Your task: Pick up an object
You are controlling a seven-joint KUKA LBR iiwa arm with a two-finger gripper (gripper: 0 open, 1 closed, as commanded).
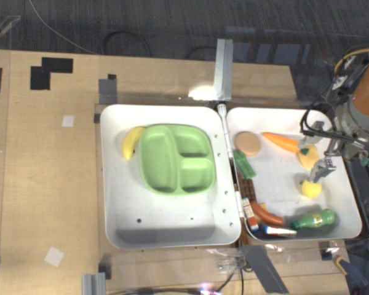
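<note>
Object: a small yellow lemon-like fruit (311, 189) lies on the floor of the right bin (277, 183), right of centre in the frame, directly under the arm's tip, which makes it the likeliest target.
Pincer: the pincer (320, 169) hangs just above that fruit at centre right; how wide it stands cannot be told, and nothing is seen in its hold.
Arm: the grey arm with its orange band (368, 94) enters from the right edge and bends down over the right bin, placed, by the look of it, for a straight descent.
Why the clutter sits so: most right-bin items crowd the left wall and lower edge, leaving the fruit with open floor around it, an easy approach.
Right bin count: one carrot (281, 142), one tan round disc (248, 143), one yellow wedge (307, 157), one green bottle (314, 219), one sausage (264, 213), one green strip (243, 163), one brown bar (247, 191), one small yellow fruit.
Left bin count: one green divided tray (175, 158) and one banana (131, 142), touching the tray's left rim, in the left bin (166, 232).
Worktop: the wooden worktop (43, 183) carries two white bins side by side.
</note>
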